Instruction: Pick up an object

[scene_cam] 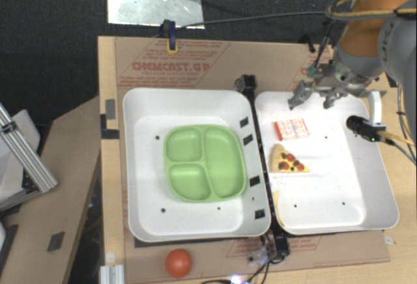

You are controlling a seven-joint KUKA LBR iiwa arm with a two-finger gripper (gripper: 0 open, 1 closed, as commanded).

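At the near edge of the bench, an orange ball (pixel 178 262) sits on the cardboard just outside the 2 bins. Beyond it, the left bin (pixel 146 113) holds a green divided tray (pixel 204 162) with 3 compartments, lying flat in the middle. In the right bin (pixel 365 185) lie 2 candidates for the pick: a toy pizza slice (pixel 288 161) near the divider, and just behind it a small red-and-white packet (pixel 290 128). The slice's long axis runs roughly left to right, its tip pointing right and its crust toward the divider; the packet lies flat with its long side also running left to right, slightly tilted. Farthest back, the gripper (pixel 317 96) hangs above the bin's far edge with its 2 fingers spread apart and nothing between them. This looks like the approach step, with no grasp made yet. The next move would likely call for travelling nearer and descending over the packet, the closer item, with the fingers straddling its short side.
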